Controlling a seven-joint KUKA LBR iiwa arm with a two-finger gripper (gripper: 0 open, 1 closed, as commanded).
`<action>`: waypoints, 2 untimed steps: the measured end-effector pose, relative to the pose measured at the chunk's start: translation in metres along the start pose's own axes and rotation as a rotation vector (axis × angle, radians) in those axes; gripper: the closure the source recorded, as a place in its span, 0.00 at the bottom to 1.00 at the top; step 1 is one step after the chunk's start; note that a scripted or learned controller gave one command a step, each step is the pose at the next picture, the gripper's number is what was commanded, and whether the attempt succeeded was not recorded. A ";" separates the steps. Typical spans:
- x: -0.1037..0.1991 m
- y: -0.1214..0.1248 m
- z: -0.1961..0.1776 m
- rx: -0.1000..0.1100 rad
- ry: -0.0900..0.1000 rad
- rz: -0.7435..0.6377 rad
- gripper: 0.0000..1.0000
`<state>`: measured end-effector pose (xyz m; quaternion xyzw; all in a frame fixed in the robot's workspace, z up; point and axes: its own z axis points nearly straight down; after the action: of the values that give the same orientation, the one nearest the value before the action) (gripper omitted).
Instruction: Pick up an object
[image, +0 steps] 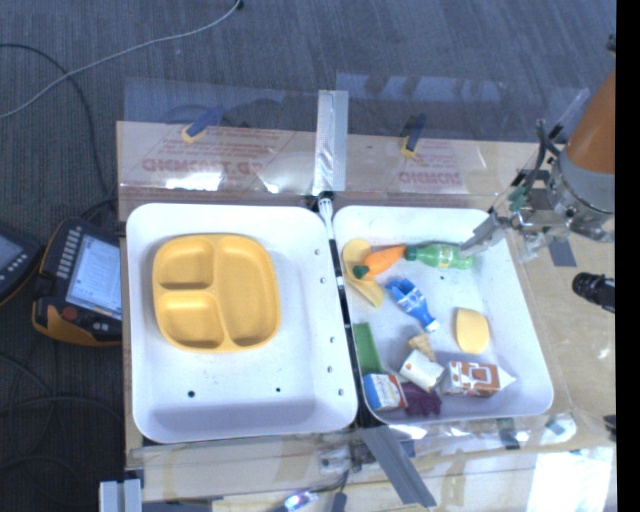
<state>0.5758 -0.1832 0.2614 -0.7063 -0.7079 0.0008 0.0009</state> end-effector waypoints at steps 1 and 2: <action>-0.026 -0.009 -0.033 -0.002 -0.004 -0.222 0.00; 0.025 -0.006 0.114 0.000 0.001 -0.284 0.00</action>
<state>0.5699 -0.1586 0.1477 -0.5990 -0.8008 0.0003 0.0012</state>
